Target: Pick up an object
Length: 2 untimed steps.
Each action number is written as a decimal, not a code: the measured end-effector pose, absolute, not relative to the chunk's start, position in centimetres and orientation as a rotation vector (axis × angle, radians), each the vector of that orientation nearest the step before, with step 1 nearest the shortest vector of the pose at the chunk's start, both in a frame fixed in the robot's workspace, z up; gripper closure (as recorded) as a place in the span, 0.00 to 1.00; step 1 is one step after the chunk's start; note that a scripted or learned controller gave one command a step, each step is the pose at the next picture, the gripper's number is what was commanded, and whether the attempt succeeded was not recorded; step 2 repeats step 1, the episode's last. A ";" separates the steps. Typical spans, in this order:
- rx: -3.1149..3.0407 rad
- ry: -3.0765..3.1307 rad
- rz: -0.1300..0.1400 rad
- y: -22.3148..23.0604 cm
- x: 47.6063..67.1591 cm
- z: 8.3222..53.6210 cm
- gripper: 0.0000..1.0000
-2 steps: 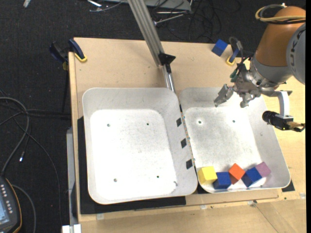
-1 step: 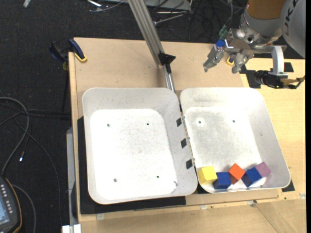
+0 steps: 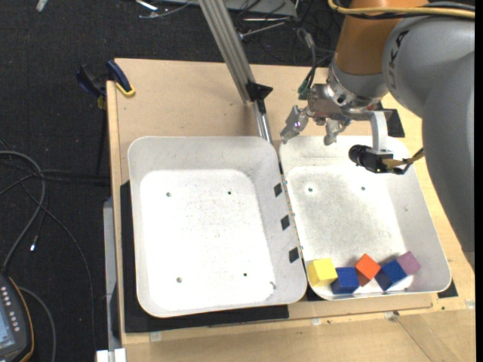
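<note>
Blocks, namely a yellow block [image 3: 321, 270], blue block [image 3: 346, 279], orange block [image 3: 367, 266], dark blue block [image 3: 391, 273] and purple block [image 3: 408, 262], huddle along the right bin's [image 3: 423, 225] near wall, well apart from the gripper [image 3: 312, 128]. It hangs over the bin's far rim, fingers spread and holding nothing. Judging by that, the approach is not yet begun: the next move calls for travelling toward the cluster and descending on one block.

No text, label, brand, number or sign can be read anywhere on the tabletop or arm.
</note>
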<state>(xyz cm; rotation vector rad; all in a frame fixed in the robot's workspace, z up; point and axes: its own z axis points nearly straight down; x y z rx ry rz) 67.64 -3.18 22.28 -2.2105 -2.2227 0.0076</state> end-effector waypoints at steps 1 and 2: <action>-2.208 -2.227 0.004 2.9 64.5 19.3 0.00; -2.208 -2.227 0.004 2.9 64.5 19.3 0.00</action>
